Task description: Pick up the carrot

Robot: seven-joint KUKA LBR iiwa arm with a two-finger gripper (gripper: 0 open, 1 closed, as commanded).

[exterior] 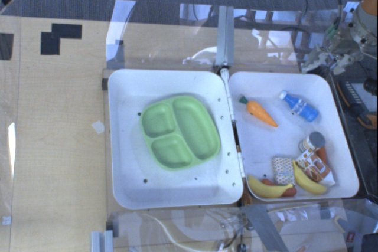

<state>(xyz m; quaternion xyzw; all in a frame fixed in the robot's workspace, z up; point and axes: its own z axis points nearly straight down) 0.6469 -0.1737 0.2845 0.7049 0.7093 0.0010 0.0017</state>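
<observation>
The carrot (pixel 261 114) is orange with a small green top. It lies flat in the upper left part of the right bin (pixel 336 127), its green end pointing up-left toward the divider. My gripper (pixel 319 60) hangs outside the bin's upper right corner, beyond the rim and well to the right of the carrot. Above it, the arm's orange band (pixel 370 0) shows at the frame's right edge. Nothing can be seen between the fingers.
A blue bottle (pixel 299 107) lies right of the carrot. Two bananas (pixel 264 188) (pixel 310 183), a patterned packet (pixel 284 169) and a grey-capped bottle (pixel 313 154) crowd the bin's lower right. The left bin (pixel 124 127) holds a green divided plate (pixel 180 131).
</observation>
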